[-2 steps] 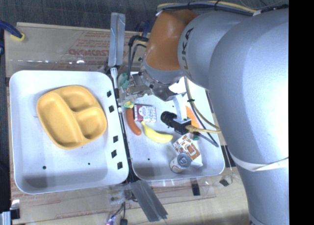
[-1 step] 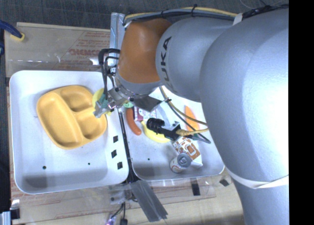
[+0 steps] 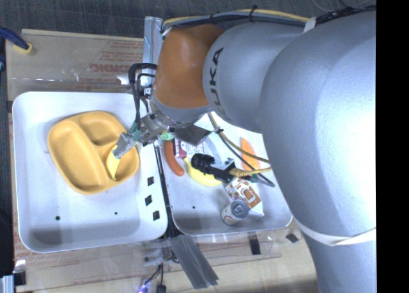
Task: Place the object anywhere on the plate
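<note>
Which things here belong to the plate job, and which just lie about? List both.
Job: yellow divided plastic plate; two-finger gripper over its right rim.
Lying about, white right bin: red sausage; orange carrot; patterned can; yellow rounded piece.

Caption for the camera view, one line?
Claw over the right rim of the yellow plate in the left bin; red sausage lies in the right bin.

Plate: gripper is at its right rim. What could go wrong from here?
1. The gripper hangs over the right rim of the plate, not its middle; anything released here may roll off into the left bin.
2. Descending there might knock or tip the plate.
3. I cannot tell whether anything is held, so a release may place nothing.
</note>
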Robot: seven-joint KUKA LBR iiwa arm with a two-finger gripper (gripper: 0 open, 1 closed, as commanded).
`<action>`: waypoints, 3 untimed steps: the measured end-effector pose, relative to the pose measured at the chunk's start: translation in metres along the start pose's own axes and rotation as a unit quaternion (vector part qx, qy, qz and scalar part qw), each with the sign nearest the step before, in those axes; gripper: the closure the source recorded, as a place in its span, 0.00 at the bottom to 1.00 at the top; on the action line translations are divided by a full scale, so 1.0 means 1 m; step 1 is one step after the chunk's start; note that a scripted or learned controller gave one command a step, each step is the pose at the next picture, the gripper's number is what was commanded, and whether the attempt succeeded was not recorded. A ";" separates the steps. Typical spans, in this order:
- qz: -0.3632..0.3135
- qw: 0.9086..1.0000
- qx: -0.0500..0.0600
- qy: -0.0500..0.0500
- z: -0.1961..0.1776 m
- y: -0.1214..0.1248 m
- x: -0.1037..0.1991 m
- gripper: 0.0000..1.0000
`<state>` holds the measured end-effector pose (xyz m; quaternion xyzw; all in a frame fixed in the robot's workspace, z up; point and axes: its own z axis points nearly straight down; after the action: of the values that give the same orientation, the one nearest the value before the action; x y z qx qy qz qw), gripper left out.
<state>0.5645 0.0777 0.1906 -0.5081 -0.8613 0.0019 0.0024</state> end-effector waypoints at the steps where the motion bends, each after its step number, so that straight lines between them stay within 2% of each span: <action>1: -0.117 0.993 -0.002 -0.002 -0.037 -0.007 -0.091 0.00; 2: 0.068 0.998 -0.002 -0.001 -0.088 -0.078 -0.096 0.00; 3: 0.065 0.998 -0.001 -0.001 -0.098 -0.078 -0.096 1.00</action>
<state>0.5438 -0.0440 0.2886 -0.5631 -0.8264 0.0017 0.0009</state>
